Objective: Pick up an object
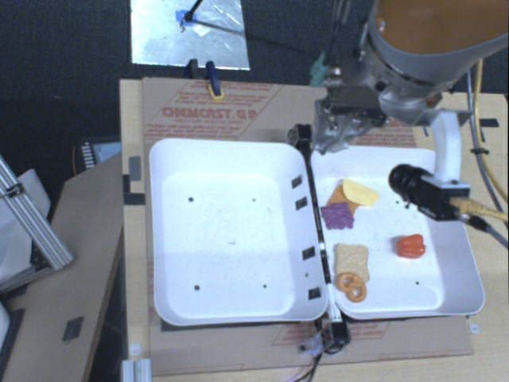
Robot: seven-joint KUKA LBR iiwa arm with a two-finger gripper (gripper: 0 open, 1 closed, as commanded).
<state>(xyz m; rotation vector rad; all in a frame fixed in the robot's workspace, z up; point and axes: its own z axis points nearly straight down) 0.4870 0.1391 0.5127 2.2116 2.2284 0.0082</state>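
Note:
The right bin point(453, 293) holds several small toy foods: a yellow cheese wedge point(360, 192) on an orange piece point(339, 195), a purple grape bunch point(337, 216), a tan cracker point(351, 259), a brown pretzel point(351, 286) and a red pepper point(410, 247). My gripper point(340, 132) hangs over the far left corner of the right bin, above and behind the cheese, apart from all the items. Nothing shows between its fingers. The grey arm with its orange band point(429, 6) comes in from the upper right.
The left bin point(223, 229) stands beside the right one, joined by a black hinged divider point(314, 213). A black cylindrical camera unit point(421, 189) on a white bracket sits over the right bin's far right. A cardboard sheet point(215, 106) lies under both bins.

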